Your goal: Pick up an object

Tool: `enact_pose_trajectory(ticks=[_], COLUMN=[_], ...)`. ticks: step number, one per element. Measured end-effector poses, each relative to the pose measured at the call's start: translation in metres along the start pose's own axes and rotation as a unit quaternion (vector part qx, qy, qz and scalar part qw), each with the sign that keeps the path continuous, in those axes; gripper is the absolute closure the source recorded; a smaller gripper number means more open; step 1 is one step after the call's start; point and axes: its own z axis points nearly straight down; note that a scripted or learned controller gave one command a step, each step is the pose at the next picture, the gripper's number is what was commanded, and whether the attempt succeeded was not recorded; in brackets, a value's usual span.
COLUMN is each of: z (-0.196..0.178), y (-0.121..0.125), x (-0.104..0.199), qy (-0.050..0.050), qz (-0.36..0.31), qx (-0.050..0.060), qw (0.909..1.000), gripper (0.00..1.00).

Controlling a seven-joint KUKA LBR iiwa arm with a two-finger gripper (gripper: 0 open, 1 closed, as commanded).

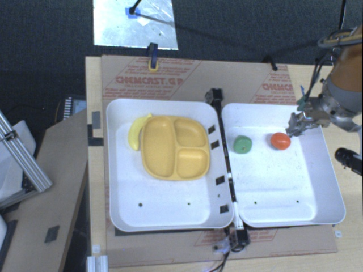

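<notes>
In the right bin (pixel 317 208) lie a round orange-red object (pixel 280 141) and, to its left, a small green object (pixel 243 144). My gripper (pixel 294 128) hangs at the bin's upper right, its tip just above and right of the orange-red object, close to it. Nothing shows between its fingers. The left bin (pixel 130 208) holds a yellow divided plate (pixel 173 147) with a yellow banana (pixel 135 132) tucked along its left side.
The bins sit side by side on a cardboard sheet (pixel 164 75), joined by a black clip strip (pixel 221 163). A shiny metal plate (pixel 135 15) lies beyond the bench. The arm's body (pixel 346 89) occupies the right edge over the right bin.
</notes>
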Motion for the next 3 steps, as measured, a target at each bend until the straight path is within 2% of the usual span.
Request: enact_pose_trajectory(ticks=[1, 3], z=[0.013, 0.012], y=[-0.017, -0.026], x=[0.050, 0.145], qy=[0.000, 0.000], qz=[0.000, -0.001], qx=[0.001, 0.001], qw=[1.0000, 1.0000], gripper=[1.00, 1.00])
